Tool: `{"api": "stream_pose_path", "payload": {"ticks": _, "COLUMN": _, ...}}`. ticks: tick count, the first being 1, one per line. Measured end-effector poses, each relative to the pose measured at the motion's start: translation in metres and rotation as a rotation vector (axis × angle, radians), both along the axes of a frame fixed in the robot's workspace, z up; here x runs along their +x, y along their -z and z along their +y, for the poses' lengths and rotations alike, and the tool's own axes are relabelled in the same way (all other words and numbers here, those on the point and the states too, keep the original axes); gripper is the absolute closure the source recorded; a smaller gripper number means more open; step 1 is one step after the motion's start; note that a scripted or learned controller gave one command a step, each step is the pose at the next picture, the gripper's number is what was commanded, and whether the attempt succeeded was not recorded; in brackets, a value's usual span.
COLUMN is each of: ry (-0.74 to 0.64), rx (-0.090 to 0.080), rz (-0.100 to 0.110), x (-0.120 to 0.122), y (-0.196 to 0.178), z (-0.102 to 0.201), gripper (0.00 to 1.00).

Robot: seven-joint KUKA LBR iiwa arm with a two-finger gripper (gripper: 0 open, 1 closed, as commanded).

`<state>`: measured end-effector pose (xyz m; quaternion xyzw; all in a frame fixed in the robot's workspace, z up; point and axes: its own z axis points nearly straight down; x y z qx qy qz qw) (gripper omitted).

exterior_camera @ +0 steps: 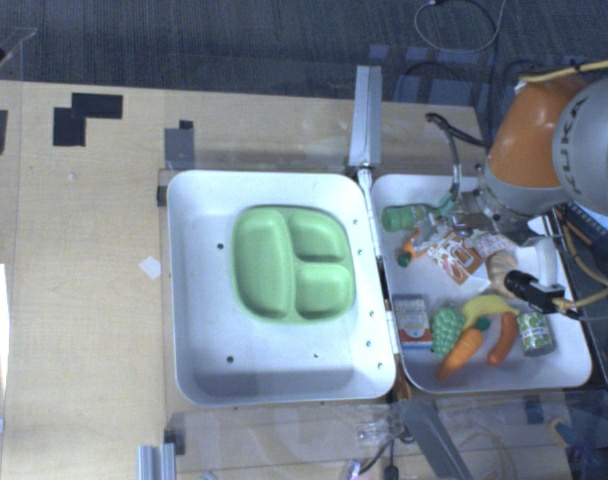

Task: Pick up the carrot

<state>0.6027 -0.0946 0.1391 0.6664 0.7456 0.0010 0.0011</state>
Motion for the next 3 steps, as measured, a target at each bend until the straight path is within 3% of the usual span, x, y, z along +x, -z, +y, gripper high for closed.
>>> {"api": "stream_pose_path", "payload": {"ticks": 1, "ry": -0.127, "rx": 0.000, "rz": 0.000, "x": 0.049, "y": 0.051, "z": -0.004, "gripper": 0.00}}
{"api": "stream_pose_path", "payload": {"ticks": 2, "ry": -0.129, "rx": 0.000, "rz": -0.004, "x": 0.051, "y": 0.039, "z": -0.003, "gripper": 1.00}}
{"api": "stream_pose_path", "payload": {"ticks": 3, "ry": -0.042, "rx": 0.000, "rz": -0.005, "x": 0.068, "y": -0.048, "z": 0.062, "gripper": 1.00}}
